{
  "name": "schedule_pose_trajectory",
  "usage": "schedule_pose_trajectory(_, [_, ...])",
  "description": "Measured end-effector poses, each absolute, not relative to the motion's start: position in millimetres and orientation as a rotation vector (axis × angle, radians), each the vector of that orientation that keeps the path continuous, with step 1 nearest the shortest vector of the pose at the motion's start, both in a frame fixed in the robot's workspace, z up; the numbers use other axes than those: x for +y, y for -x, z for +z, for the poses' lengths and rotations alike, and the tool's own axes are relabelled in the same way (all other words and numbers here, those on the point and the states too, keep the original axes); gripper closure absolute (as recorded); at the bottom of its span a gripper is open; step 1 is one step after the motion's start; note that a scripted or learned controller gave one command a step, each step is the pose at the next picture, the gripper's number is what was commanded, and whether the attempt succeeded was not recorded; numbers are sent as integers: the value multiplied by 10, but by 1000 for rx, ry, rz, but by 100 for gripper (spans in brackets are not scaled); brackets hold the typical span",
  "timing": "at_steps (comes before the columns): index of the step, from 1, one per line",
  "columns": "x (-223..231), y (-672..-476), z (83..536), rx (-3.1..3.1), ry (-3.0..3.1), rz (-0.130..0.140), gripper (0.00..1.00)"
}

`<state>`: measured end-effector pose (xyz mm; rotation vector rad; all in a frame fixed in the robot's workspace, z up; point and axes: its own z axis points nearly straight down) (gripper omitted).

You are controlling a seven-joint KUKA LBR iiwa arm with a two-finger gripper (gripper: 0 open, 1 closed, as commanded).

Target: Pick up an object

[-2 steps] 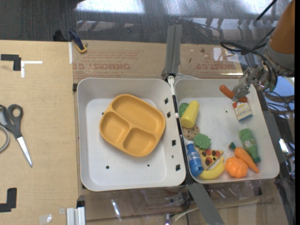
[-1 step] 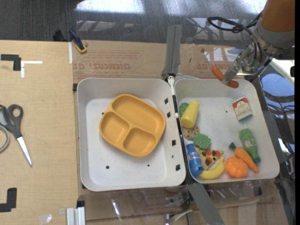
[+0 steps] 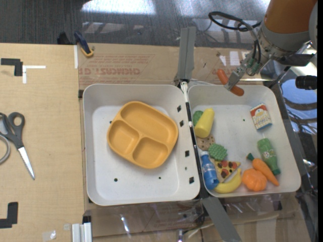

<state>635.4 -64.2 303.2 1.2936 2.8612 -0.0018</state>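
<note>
The gripper [image 3: 235, 82] hangs above the right bin's [image 3: 237, 130] far rim, fingers closed on an orange-red sausage [image 3: 229, 83] that sticks out either side of them, clear of the toys below.

The flat brown cardboard sheet [image 3: 132, 67] behind the far edge of the left white bin [image 3: 91, 150] has faded red printing on it. The letters are upside down and back to front, and too pale to read for sure.

The small white carton with a red top [image 3: 261, 117], lying near the far right corner of the right white bin [image 3: 282, 135], has a label with a picture on its front. Its words are too small to read.

No other words or numbers can be read.
</note>
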Motion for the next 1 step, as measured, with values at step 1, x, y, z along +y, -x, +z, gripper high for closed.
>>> schedule_pose_trajectory(1, [-247, -5934, 2788, 2690, -1625, -4, 100])
